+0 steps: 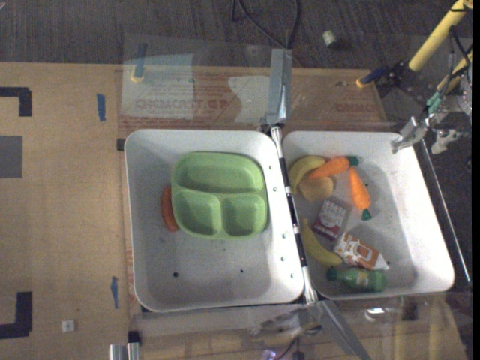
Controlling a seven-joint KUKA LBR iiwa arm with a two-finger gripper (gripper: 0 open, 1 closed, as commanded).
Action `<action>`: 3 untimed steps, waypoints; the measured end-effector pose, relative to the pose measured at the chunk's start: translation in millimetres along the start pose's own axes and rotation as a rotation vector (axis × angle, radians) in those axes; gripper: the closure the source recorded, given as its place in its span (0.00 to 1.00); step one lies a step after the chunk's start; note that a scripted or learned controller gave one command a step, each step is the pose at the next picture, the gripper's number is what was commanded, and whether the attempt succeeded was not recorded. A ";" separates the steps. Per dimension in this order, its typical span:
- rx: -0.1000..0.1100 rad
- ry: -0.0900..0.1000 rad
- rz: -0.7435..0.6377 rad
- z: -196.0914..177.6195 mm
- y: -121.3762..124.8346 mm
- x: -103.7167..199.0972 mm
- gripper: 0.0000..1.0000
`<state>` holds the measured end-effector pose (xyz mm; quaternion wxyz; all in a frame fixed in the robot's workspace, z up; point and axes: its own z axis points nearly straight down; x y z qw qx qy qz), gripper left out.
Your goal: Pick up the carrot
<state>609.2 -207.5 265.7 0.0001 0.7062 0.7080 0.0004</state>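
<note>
Hovering past the right bin's (420,201) far right corner, my gripper (420,130); cannot tell its state. Smooth tapered carrot (360,192) lies mid-bin, near the far edge; another carrot (330,169) touches a banana (304,167).

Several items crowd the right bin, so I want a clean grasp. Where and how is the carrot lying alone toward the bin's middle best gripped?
Probably across the carrot's thick orange middle, coming straight down from above, fingers closing across its width. It lies flat, pointing toward the camera, with bare bin floor on its right; the small box sits close on its left.

Tray (219,193) in left bin (142,201), carrots (360,192) right.
</note>
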 end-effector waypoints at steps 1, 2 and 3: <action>-0.001 0.000 -0.140 162.0 4.0 49.5 0.00; -0.005 -0.001 -0.136 151.3 4.6 47.7 1.00; -0.003 -0.001 -0.224 67.4 11.3 67.1 1.00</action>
